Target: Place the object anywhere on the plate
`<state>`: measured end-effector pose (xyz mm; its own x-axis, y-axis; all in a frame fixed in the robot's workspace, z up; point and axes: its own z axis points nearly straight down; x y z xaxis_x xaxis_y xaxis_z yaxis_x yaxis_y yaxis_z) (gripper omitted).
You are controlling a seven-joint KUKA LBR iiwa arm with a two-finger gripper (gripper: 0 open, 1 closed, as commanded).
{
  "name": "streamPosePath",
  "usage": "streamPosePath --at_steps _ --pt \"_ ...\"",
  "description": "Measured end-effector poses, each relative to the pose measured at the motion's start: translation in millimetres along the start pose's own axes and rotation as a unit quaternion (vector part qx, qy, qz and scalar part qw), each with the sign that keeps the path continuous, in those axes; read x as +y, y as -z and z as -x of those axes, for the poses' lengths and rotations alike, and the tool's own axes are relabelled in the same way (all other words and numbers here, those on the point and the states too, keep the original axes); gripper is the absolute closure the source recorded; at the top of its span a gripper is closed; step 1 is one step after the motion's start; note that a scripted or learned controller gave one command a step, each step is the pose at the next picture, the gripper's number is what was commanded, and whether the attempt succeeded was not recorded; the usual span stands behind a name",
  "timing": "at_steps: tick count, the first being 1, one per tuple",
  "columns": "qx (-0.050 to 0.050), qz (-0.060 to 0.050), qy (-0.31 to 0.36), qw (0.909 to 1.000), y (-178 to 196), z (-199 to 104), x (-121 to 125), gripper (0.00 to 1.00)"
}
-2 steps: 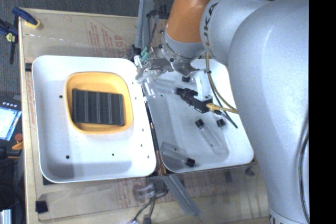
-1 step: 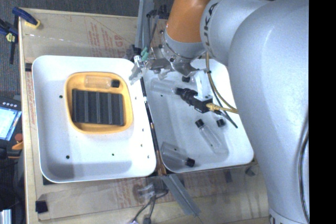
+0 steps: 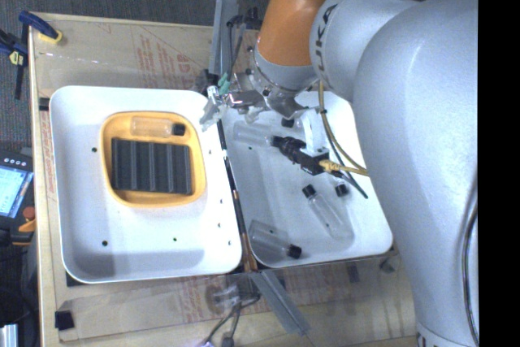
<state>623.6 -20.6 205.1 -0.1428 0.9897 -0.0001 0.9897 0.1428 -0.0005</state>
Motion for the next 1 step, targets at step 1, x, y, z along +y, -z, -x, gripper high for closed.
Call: streamPosePath --at_steps 1 --pt "0.0 0.0 0.0 1.0 0.0 0.0 0.0 0.0"
